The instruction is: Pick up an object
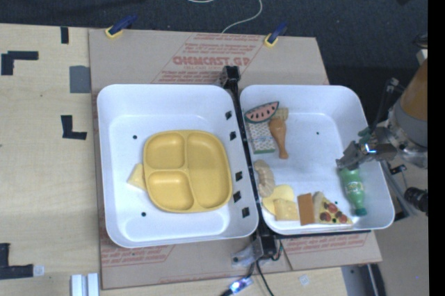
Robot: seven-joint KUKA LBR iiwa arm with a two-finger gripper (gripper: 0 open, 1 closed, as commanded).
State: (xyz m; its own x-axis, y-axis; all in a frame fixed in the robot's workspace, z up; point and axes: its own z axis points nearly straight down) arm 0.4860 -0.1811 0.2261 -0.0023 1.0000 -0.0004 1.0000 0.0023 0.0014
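Note:
The right bin (316,101) holds several toy foods: a watermelon slice (261,112), a drumstick (279,135), a small printed card (262,140), a pale pastry piece (264,176), yellow cheese wedges (281,203), a brown slab (306,209), a pizza slice (329,210) and a green bottle (354,190). My gripper (354,157) hangs at the bin's right side, just above the bottle's cap end. Its dark fingers point left and down, and nothing shows between them.
The left bin (118,114) carries a yellow divided plate (188,170) with a pale yellow wedge (135,177) tucked under its left edge. A black divider clip runs between the bins. A white cable lies on the dark floor behind the cardboard.

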